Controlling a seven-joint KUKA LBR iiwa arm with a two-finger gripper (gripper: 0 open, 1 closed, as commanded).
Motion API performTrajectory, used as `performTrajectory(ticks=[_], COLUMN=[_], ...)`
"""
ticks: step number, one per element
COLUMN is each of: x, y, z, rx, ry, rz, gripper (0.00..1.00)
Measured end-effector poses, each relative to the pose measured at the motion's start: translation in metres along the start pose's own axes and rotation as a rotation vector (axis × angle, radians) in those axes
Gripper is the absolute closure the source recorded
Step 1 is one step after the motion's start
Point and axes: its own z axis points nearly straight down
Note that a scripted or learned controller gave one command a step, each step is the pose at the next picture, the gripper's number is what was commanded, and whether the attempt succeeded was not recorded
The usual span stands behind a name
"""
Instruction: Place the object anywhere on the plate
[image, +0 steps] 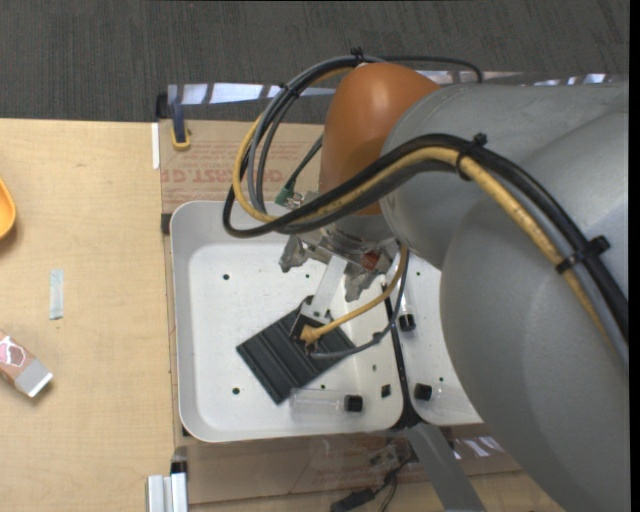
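Wooden bench (90, 200) is carrying the white bin (200, 300), and the arm (520, 260) is reaching in from the right, covering the bin's right side. I am watching the gripper (335, 262) hanging low over the bin's middle, probably lining up for a pick. I cannot tell whether it is open or closed, and I am seeing nothing gripped. I am taking the clear piece (315, 405), lying by the near wall just beside a black knob (352, 404), as the likely object. Sitting that close to the wall, it is leaving little room for a grasp.
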Motion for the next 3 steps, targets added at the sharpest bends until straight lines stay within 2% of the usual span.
performTrajectory(ticks=[1,2,3], x=[0.073,0.034,0.033], y=[0.012,0.014,0.015], z=[0.002,-0.115,-0.123], rx=[-0.002,-0.003,-0.001], ry=[0.001,0.001,-0.003], rz=[-0.516,-0.815,-0.815], gripper=[0.00,0.00,1.00])
